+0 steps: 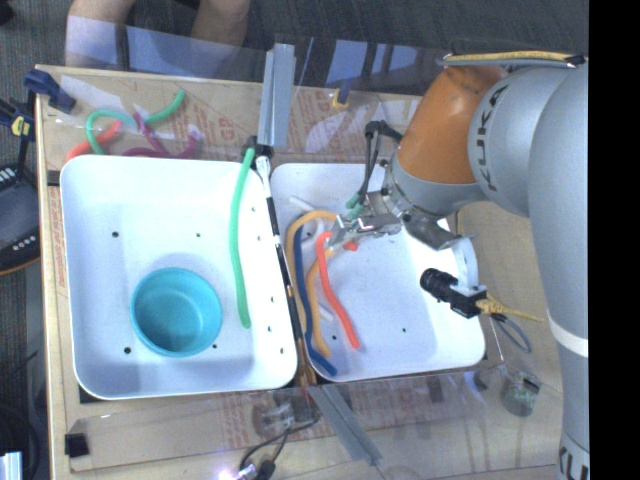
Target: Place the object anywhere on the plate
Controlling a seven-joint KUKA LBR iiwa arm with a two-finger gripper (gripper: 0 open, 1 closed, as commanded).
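One pincer (352, 224) over right bin (440, 353), finger state unclear; red strip (335, 293) runs toward 5 o'clock; blue plate (178, 312) lies toward 8 o'clock.

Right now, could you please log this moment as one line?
tool: over right bin, at the red cord | plate: left bin, bare | green cord: left bin
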